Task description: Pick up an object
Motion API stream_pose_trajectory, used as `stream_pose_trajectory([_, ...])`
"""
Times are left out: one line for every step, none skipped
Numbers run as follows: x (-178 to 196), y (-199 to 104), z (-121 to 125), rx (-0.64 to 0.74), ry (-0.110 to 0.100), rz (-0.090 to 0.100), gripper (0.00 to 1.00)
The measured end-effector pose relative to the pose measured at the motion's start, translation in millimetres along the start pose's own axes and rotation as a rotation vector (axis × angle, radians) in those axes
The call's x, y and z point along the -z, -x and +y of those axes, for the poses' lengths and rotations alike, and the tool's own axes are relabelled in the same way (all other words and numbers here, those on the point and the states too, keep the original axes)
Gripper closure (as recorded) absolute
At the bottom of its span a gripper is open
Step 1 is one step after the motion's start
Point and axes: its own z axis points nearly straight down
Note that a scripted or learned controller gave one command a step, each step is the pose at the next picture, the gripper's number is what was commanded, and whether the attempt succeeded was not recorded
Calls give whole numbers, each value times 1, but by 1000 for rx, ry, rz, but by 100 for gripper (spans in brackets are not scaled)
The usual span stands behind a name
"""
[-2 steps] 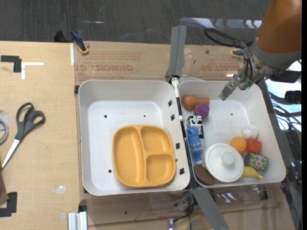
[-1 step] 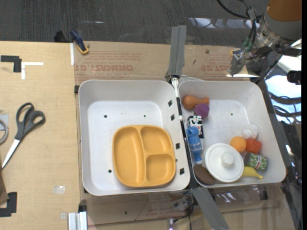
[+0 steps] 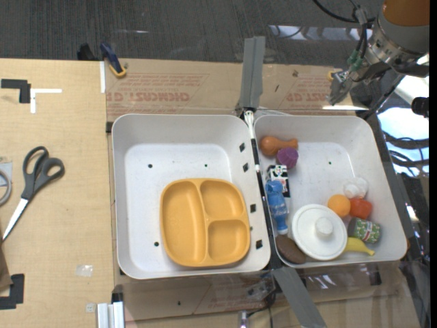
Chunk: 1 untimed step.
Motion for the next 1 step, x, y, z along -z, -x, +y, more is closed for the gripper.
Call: stream_pose_trajectory([9, 0, 1, 3, 0, -3, 100])
